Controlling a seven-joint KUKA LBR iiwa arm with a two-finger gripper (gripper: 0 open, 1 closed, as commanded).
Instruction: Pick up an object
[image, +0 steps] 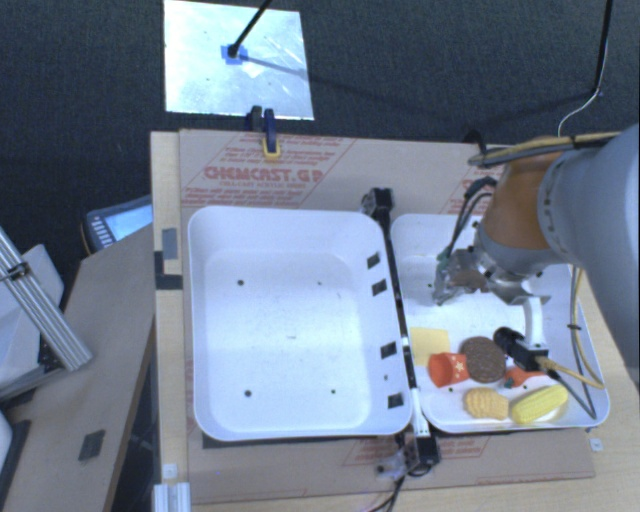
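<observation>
Sitting untouched in the right bin (590, 345): toy food clustered at its near end — yellow cheese slice (430, 341), red pepper piece (447, 369), brown round cookie (484, 359), corn cob (538, 403), ridged yellow piece (486, 403). Gripper (447, 283) hangs over the middle of that bin, near the pile but apart from it, nothing visibly between its tips; can't tell if the claw is released or clenched. Left bin (200, 300) sits just beside it. Judging by this, the pick isn't done: descent, grasp and lift remain.

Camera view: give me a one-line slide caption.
KUKA arm's claw hovers in the right bin above toy foods clustered at its near edge, beside the left bin.
</observation>
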